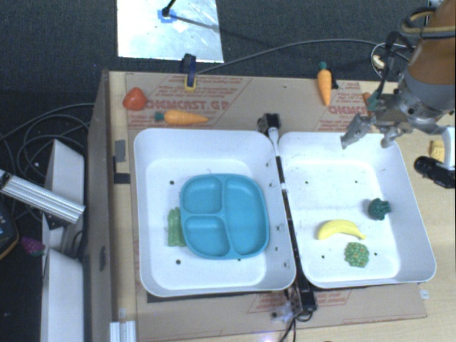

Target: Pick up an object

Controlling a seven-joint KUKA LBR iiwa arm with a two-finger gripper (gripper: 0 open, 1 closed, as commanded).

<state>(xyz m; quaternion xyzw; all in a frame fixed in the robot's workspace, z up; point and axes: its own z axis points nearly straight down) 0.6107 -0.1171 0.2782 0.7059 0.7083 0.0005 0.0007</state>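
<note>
The right bin (320,169) holds a yellow banana (340,229), a dark green broccoli floret (378,208) and a lighter green lumpy piece (356,254). My gripper (370,135) hangs over the bin's far right corner, well above and behind those items. Its two grey fingers (353,133) are spread apart with nothing between them. The left bin (160,155) carries a blue divided plate (224,215) with a green vegetable piece (174,227) at its left side.
On the cardboard behind the bins lie a carrot (185,117), a red tomato (135,99) and a second carrot (325,85). A clamp (271,126) sits where the bins meet. A yellow item (437,149) lies off to the right.
</note>
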